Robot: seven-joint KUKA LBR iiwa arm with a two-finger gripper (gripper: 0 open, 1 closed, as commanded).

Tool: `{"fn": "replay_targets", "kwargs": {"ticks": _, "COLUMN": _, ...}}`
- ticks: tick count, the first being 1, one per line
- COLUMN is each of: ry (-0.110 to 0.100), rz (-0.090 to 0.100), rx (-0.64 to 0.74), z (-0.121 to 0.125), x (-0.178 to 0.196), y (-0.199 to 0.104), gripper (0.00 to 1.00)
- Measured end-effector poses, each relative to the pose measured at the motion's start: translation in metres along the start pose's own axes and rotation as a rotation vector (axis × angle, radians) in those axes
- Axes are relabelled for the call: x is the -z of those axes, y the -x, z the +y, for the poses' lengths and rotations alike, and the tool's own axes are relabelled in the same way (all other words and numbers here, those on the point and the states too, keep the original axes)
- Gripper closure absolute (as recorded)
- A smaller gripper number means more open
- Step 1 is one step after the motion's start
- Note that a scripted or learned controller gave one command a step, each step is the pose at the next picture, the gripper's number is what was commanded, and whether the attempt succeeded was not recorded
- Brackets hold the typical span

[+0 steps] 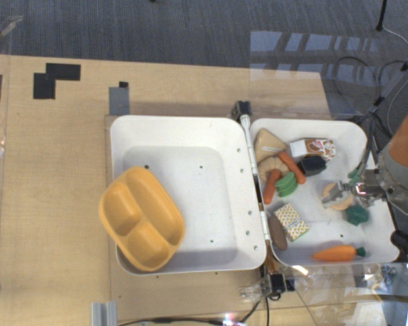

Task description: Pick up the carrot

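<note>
The carrot is orange with a green stem end. It lies flat near the front wall of the right bin, with its stem pointing right. My gripper reaches in from the right and hangs over the middle-right of that bin, well behind the carrot and apart from it. A tan, rounded toy sits right under the gripper, and a dark green toy lies beside it. Nothing shows as held.
The right bin also holds a red-orange vegetable with a green leaf, a second orange-red piece, a tan wedge, a dark toy, a wrapped snack and a checkered block. A yellow divided tray leans in the left bin.
</note>
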State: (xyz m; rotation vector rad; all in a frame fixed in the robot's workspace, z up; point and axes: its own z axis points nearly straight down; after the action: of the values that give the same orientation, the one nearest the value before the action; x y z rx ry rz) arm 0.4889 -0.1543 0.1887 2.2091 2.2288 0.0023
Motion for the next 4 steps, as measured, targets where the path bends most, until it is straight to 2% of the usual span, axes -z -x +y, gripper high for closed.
{"fn": "replay_targets", "kwargs": {"ticks": 1, "ry": -0.003, "rz": 0.000, "rx": 0.015, "z": 0.055, "x": -0.071, "y": 0.021, "gripper": 0.00}}
{"fn": "replay_targets", "kwargs": {"ticks": 2, "ry": 0.007, "rz": -0.002, "rx": 0.344, "z": 0.084, "x": -0.101, "y": 0.052, "gripper": 0.00}}
{"fn": "replay_targets", "kwargs": {"ticks": 3, "ry": 0.008, "rz": -0.005, "rx": 0.634, "z": 0.063, "x": -0.046, "y": 0.052, "gripper": 0.00}}
{"fn": "replay_targets", "kwargs": {"ticks": 4, "ry": 0.010, "rz": -0.007, "rx": 0.662, "z": 0.084, "x": -0.100, "y": 0.053, "gripper": 0.00}}
